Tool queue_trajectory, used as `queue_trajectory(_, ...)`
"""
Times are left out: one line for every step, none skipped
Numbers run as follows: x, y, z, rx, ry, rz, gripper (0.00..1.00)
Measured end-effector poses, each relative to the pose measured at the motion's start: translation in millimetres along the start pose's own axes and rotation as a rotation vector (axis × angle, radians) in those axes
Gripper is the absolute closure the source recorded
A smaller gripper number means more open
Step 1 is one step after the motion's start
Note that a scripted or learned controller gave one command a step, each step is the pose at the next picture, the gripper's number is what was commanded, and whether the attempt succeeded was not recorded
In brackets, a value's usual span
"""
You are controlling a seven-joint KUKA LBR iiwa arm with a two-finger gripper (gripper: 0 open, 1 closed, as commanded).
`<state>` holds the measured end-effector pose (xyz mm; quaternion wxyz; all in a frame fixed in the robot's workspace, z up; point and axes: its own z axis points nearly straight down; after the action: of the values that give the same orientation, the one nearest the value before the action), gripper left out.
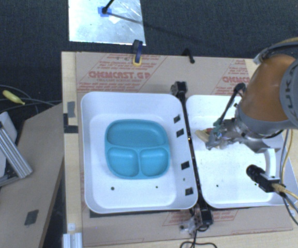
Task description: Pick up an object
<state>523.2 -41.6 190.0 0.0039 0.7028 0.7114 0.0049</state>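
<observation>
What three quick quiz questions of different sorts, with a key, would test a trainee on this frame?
1. True or false: the blue divided tray lies in the right bin.
2. Multiple choice: the end effector is over A) the left bin, B) the right bin, near the divider between the bins, C) the cardboard sheet.
3. How many compartments does the blue divided tray have?

Key: 1 false, it lies in the left bin; 2 B; 3 three.
</observation>
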Motion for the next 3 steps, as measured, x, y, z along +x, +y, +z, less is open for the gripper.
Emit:
queue_trajectory(70.3, 34.3, -28.6, 0.006, 0.0, 0.001, 1.0)
queue_trajectory(86.1, -35.3, -133.0, 0.004, 0.002, 0.005, 1.0)
queue_trajectory(116.9, -31.8, -202.5, 0.002, 0.002, 0.004, 1.0)
